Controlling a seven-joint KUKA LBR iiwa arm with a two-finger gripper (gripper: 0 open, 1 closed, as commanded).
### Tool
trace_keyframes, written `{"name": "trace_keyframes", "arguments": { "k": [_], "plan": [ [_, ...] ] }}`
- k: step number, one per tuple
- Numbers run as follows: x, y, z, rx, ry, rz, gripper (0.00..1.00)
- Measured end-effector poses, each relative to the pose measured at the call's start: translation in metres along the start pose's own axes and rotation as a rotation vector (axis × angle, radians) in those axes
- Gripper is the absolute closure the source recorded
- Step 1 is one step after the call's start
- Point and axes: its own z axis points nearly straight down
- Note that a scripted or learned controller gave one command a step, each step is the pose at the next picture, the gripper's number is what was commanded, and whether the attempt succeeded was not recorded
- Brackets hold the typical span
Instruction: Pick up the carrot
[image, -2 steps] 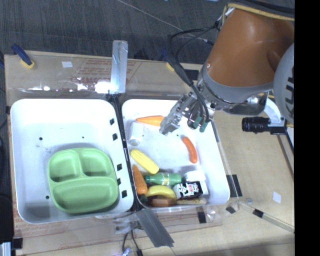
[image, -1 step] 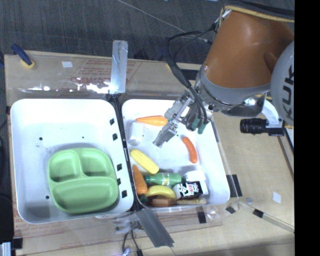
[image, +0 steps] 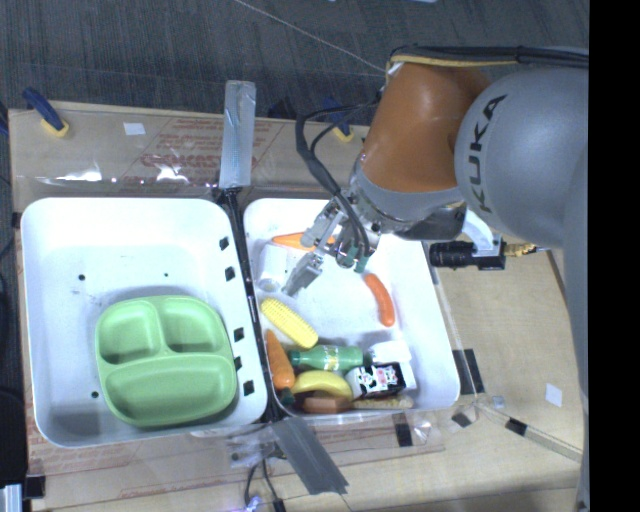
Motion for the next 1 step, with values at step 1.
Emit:
{"name": "trace_keyframes", "arguments": {
  "k": [1],
  "plan": [
    [-0.0866,0.0269,0.0445,-0.004,-0.007,0.057,0.00]
  ]
}}
